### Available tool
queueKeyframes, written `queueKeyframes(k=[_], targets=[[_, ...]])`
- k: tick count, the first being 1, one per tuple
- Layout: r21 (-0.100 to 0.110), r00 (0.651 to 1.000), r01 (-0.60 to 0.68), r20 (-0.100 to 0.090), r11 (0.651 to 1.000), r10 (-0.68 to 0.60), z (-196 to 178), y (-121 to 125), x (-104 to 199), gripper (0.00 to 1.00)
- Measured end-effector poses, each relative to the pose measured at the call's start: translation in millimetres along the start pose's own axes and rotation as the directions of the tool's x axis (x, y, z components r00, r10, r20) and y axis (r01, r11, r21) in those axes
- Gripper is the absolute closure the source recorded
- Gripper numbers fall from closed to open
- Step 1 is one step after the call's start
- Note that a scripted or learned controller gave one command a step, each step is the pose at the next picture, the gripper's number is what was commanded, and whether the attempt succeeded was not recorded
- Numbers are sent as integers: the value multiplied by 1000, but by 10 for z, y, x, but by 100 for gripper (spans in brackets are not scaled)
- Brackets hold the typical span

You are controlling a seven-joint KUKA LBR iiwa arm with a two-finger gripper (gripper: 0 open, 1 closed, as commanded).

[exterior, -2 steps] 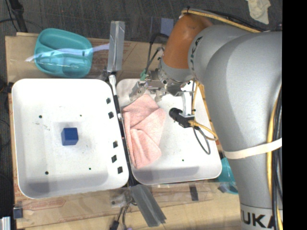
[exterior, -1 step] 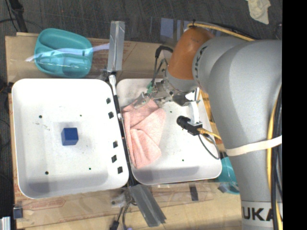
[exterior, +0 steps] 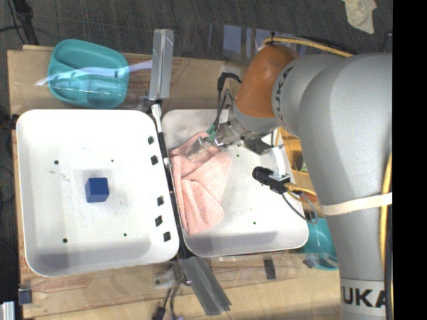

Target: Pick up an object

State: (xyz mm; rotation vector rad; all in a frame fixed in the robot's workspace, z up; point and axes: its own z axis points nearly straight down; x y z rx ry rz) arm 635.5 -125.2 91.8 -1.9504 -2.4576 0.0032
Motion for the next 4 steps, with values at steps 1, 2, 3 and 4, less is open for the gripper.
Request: queueKeyframes(k=[1, 2, 3, 4], targets=[[-6, 985, 171, 5, 985, -171, -23, 251, 98, 0], [-4, 984, 177, 3, 984, -177, -12, -213, -148, 0], [-6, 998, -59, 3, 998, 59, -21, 166, -263, 0], [-2, 1000, 24, 1, 1000, -24, -3, -114, -125, 0]])
